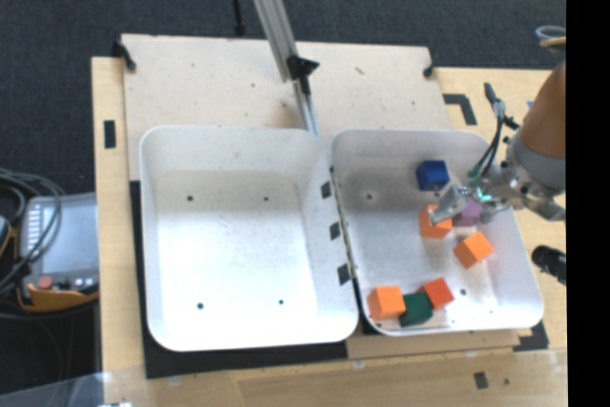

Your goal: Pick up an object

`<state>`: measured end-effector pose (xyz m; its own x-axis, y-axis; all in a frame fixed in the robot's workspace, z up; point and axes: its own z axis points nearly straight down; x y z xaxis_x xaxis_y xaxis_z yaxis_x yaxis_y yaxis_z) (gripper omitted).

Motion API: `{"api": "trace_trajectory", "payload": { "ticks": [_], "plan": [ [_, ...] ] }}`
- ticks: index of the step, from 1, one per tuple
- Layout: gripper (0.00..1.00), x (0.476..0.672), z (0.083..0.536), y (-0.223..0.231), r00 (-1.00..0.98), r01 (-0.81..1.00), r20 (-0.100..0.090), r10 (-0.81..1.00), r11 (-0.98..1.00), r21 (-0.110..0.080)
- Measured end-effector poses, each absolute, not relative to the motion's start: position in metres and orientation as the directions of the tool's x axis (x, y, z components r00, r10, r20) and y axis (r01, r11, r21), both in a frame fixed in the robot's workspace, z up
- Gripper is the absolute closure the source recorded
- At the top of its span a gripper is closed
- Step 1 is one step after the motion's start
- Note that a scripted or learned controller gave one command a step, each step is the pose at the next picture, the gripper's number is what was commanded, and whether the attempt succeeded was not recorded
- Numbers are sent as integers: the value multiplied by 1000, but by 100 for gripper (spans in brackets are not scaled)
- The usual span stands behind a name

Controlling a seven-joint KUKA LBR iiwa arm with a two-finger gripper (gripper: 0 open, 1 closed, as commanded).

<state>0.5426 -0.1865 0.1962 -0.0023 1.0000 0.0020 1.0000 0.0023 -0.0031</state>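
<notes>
In the right bin (381,167) lie a blue block (432,174), an orange block (436,224), a pink-purple block (470,213), another orange block (474,249), and near the front edge an orange block (386,301), a dark green block (416,309) and a red-orange block (438,292). My gripper (456,206) reaches in from the right and sits low over the orange and pink-purple blocks, its metal fingers between them. Whether anything is gripped is hidden by the gripper body.
The left bin (238,234) stands beside the right one on the wooden bench. A slanted aluminium pole (272,5) rises behind the bins. The arm's orange band (548,114) is at the right edge.
</notes>
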Motion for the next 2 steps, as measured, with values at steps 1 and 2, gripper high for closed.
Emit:
{"api": "trace_trajectory", "payload": {
  "ticks": [1, 2],
  "plan": [
    [0, 544, 198, -186, -2, 1000, 1, 1000, 2, 2],
    [0, 535, 145, -195, 2, 1000, -2, 1000, -2, -4]
  ]
}}
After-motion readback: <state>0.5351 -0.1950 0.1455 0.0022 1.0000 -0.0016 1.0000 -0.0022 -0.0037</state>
